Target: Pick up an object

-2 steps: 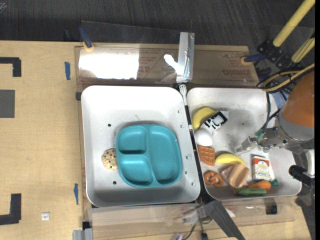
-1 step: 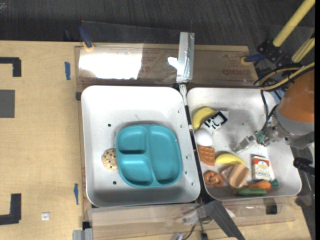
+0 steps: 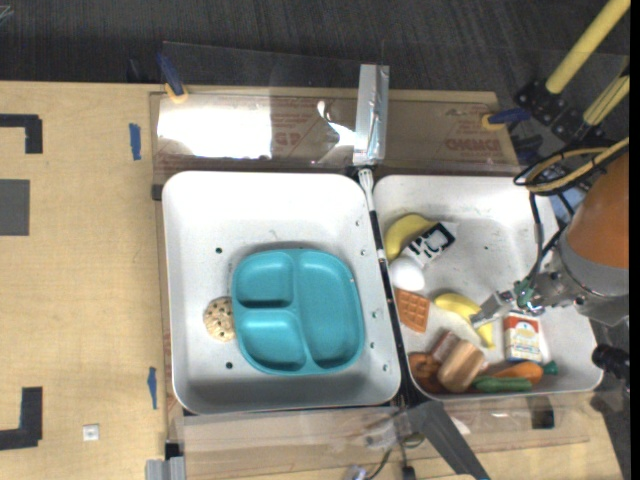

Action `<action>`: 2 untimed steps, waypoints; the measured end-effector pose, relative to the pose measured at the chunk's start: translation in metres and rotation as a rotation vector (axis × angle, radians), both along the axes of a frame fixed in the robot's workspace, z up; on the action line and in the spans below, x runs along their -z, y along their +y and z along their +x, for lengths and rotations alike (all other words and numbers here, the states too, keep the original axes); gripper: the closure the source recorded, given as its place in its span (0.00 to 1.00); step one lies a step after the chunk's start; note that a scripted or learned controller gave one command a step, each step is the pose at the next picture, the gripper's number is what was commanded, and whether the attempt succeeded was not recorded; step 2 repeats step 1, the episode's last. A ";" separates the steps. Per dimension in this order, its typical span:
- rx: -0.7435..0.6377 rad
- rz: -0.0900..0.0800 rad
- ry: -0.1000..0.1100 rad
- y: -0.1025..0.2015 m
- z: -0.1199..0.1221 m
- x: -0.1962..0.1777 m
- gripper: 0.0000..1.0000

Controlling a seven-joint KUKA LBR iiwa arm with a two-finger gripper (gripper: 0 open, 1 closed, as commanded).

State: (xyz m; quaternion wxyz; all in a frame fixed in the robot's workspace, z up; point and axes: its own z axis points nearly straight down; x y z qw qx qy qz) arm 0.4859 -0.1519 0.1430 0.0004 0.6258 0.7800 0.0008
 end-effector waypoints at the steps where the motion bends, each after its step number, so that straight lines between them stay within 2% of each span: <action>1: -0.029 -0.003 -0.005 0.005 0.037 0.056 0.00; 2: -0.029 -0.003 -0.005 0.005 0.037 0.056 0.00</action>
